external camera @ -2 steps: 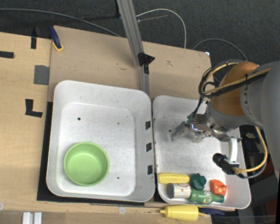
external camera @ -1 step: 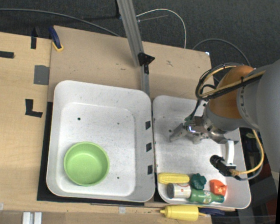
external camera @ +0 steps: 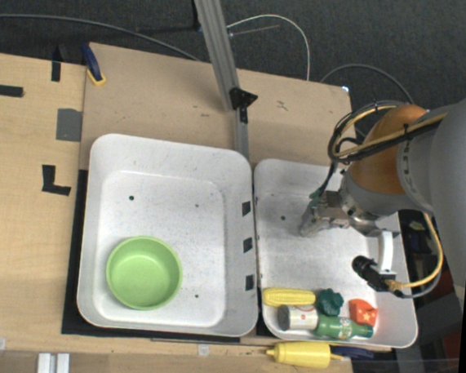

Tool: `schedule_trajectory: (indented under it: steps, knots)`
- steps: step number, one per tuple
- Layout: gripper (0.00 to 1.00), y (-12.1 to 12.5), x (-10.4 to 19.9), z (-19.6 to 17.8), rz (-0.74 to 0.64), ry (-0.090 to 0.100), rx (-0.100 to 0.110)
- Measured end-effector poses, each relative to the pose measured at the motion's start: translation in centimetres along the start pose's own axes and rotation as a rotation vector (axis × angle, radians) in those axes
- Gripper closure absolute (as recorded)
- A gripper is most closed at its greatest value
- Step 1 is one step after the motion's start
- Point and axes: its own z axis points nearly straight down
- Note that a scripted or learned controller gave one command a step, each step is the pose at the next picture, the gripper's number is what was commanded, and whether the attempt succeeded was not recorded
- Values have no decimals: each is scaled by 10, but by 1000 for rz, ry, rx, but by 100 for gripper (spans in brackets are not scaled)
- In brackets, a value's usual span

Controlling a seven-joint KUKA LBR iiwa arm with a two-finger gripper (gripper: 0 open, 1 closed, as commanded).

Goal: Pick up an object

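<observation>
My gripper [external camera: 310, 223] points down into the upper middle of the right bin [external camera: 286, 187], just above its floor, and I see nothing between the fingers. The objects lie along the bin's front edge, well below the gripper: a yellow corn cob [external camera: 289, 298], a white can with a red label [external camera: 296, 318], a green bottle [external camera: 341, 329], a dark green lump [external camera: 329, 301] and an orange-red piece [external camera: 363, 313]. The left bin [external camera: 170, 163] holds a light green bowl [external camera: 143, 273] at its front left.
A yellow bottle-shaped object [external camera: 302, 355] lies on the bench outside the right bin's front edge. A grey metal pole [external camera: 218, 45] slants down to the gap between the bins. Black cables [external camera: 348, 135] loop around the wrist.
</observation>
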Motion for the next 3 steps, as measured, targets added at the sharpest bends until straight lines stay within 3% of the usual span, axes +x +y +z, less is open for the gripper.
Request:
schedule_trajectory:
  steps: [3]
  knots:
    - [100, 12, -11, -171, 2, -1, -7]
